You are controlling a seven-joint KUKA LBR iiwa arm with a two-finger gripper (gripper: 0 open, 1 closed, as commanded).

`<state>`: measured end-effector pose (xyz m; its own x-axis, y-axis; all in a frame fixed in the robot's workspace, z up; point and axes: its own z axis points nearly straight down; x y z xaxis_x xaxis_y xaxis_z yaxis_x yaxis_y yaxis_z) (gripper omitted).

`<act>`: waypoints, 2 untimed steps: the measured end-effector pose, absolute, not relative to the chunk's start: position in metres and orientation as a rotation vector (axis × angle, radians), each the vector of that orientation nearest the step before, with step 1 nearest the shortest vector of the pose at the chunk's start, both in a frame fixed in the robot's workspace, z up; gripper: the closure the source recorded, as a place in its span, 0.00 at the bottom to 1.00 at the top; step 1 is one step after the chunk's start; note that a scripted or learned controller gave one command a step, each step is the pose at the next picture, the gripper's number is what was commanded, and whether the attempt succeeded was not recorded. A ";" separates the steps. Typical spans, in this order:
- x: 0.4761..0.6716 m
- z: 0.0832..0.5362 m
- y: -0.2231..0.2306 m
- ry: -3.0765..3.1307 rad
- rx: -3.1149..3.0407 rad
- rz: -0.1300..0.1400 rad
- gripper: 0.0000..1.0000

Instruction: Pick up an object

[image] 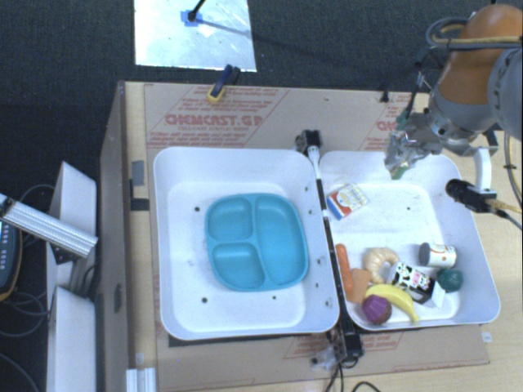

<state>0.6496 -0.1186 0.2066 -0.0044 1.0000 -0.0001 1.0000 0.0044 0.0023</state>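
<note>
Your gripper [398, 167] hovers beyond the small carton [346, 200]; jaw state unclear. Probably light and crushable, so take it gently across its flat sides.

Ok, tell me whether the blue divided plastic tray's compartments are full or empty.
Empty: the blue divided plastic tray in the left white bin shows bare blue compartments.

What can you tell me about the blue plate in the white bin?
The blue plate is light blue and looks like smooth plastic. It is a rounded rectangle with raised ridges that split it into three sections: two smaller ones and one bigger one. It lies flat, right side up, near the middle of the left bin, turned a little askew. Nothing sits on it, and it touches just the floor of that bin. The toy food is all in the other bin.
</note>
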 end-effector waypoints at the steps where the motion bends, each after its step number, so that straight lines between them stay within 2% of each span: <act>1: 0.641 0.219 -0.056 2.226 2.215 0.005 1.00; 2: 0.637 0.222 -0.006 2.227 2.216 0.002 1.00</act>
<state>0.6369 -0.0061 0.2217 -0.0053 1.0000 0.0011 1.0000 0.0053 0.0010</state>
